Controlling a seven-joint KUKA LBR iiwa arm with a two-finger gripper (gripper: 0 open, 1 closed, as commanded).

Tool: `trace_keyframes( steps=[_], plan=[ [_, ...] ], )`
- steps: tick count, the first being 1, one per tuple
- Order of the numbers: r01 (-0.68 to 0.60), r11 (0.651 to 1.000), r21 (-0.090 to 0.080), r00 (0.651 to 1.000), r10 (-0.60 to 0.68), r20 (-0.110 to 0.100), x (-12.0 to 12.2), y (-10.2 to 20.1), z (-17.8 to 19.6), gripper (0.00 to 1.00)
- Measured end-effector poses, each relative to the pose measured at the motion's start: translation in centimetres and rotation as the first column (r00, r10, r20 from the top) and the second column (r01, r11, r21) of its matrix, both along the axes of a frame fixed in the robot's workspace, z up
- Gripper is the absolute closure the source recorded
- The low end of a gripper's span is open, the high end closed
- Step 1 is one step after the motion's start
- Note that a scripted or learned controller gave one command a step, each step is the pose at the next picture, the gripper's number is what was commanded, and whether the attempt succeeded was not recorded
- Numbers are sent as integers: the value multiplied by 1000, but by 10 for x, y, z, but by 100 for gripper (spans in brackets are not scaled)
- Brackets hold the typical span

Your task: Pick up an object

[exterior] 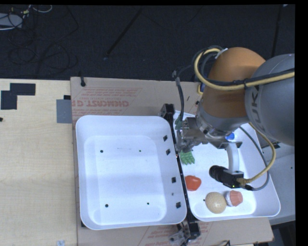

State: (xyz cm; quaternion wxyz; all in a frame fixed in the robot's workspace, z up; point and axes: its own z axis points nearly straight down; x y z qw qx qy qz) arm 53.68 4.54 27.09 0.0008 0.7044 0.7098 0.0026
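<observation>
Gripper (184,144) low at right bin's (267,204) left edge, over a green object (187,157). Red object (193,182), beige ball (216,202) and pink piece (235,197) lie nearer the front. Cardboard (113,96) carries mirrored red print, unreadable.

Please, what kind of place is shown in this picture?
Probably a robotics lab set up for grasping trials. A grey and orange robot arm reaches over two white bins on a bench, loose cables lie on the dark floor, and small toys like a green one serve as targets.
</observation>
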Motion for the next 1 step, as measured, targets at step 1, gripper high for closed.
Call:
trace_keyframes(
  steps=[1],
  plan=[
    [13,1000,-3,1000,-13,-8,-64,-61,33,100]
  ],
)
